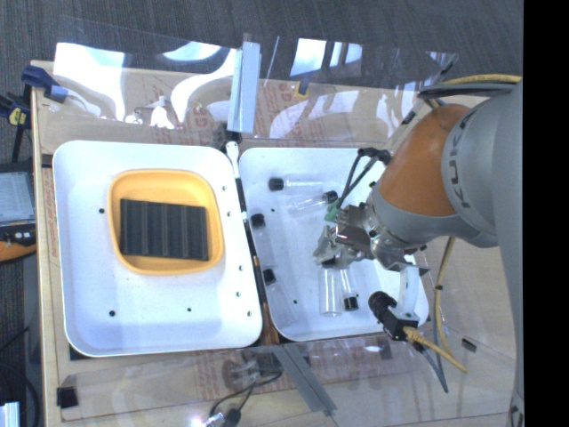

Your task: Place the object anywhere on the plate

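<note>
My gripper point(338, 243) sits low over the right bin point(293, 314), near the bin's middle, wrist with the orange band point(418, 172) just behind it toward the bin's right wall. Can't tell from this angle how the gripper is set, metal parts and cables clutter it.

Clear plastic vial point(333, 290) lies on the right bin floor just below my gripper, toward the bin's near edge, black cap point(350, 303) at its lower end. Looks apart from my gripper, not held.

Second clear tube point(298, 185) with a dark cap lies in the right bin's upper part, above my gripper, well apart from the vial.

Yellow plate point(164, 189) with dark ribbed centre point(164, 228) sits in the left bin point(151, 327), upper-middle of that bin, across the divider from the right bin. Vial is well apart from the plate.
</note>
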{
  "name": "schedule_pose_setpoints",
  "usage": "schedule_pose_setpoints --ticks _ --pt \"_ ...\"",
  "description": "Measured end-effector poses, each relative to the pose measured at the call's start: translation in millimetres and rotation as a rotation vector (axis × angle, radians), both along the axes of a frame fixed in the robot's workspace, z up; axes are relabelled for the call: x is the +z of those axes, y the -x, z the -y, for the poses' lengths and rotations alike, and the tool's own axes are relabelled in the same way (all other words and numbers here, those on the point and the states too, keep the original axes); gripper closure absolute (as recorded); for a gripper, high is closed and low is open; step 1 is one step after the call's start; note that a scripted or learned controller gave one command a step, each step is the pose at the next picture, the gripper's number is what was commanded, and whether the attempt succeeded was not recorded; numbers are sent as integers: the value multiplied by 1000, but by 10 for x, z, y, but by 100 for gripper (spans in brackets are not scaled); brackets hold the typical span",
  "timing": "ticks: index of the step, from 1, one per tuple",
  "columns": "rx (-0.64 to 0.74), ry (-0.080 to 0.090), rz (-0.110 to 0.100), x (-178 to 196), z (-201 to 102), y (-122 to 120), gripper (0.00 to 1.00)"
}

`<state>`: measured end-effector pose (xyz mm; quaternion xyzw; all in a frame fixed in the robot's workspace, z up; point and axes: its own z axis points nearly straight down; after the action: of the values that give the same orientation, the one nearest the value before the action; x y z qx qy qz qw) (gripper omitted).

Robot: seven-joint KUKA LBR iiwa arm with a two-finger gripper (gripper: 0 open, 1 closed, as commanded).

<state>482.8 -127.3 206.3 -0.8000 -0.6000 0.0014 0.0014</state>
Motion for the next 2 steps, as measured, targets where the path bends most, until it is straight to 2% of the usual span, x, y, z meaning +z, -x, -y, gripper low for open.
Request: schedule_pose_setpoints --ticks 1,2 --pt "305 -1 0 119 -283 -140 100" --pt "360 -2 1 154 -649 -468 100"
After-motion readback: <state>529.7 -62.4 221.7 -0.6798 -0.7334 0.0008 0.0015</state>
